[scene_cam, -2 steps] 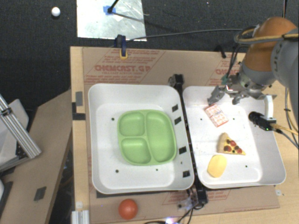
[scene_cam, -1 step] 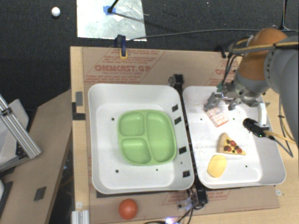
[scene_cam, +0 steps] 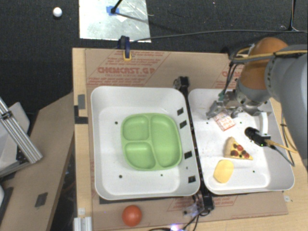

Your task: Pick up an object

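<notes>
The right bin (scene_cam: 269, 177) holds three things. A small red and white packet (scene_cam: 224, 123) lies flat near its middle. A toy pizza slice (scene_cam: 236, 149) lies nearer the front, and a yellow rounded piece (scene_cam: 223, 171) sits in front of that. My gripper (scene_cam: 222, 110) is low over the bin's back part, right at the packet's far edge; whether it touches the packet is hidden. The arm (scene_cam: 284, 81) comes in from the right.
The left bin (scene_cam: 103, 129) holds a green divided plate (scene_cam: 151, 141). A red ball (scene_cam: 131, 215) rests on the bench in front of the bins. A black divider with clips (scene_cam: 188, 134) runs between the bins. A foil sheet (scene_cam: 101, 18) lies at the back.
</notes>
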Robot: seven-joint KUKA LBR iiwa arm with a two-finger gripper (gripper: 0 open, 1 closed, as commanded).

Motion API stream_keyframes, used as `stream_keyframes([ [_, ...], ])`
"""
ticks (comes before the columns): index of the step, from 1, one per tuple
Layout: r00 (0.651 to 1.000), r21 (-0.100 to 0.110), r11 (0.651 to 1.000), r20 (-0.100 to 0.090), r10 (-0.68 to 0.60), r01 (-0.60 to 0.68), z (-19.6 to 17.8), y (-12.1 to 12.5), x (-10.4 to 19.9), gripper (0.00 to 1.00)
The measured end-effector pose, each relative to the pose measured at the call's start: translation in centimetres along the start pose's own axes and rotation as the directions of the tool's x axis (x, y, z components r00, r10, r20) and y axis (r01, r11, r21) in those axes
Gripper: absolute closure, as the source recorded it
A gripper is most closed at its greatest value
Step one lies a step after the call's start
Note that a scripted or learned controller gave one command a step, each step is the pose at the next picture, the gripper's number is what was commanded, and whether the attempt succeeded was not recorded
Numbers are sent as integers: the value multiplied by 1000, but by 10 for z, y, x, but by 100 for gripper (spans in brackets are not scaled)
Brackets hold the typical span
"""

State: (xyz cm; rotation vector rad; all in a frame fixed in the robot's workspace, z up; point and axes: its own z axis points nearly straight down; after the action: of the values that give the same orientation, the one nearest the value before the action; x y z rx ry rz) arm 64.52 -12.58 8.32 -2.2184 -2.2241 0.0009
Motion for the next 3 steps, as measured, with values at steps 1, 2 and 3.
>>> stream_keyframes([
  [1, 1000, -5, 1000, 0, -1, 1, -13, 2, 0, 100],
  [2, 1000, -7, 1000, 0, -2, 2, -76, 6, 5, 100],
  [3, 1000, -7, 1000, 0, -3, 3, -123, 7, 12, 100],
])
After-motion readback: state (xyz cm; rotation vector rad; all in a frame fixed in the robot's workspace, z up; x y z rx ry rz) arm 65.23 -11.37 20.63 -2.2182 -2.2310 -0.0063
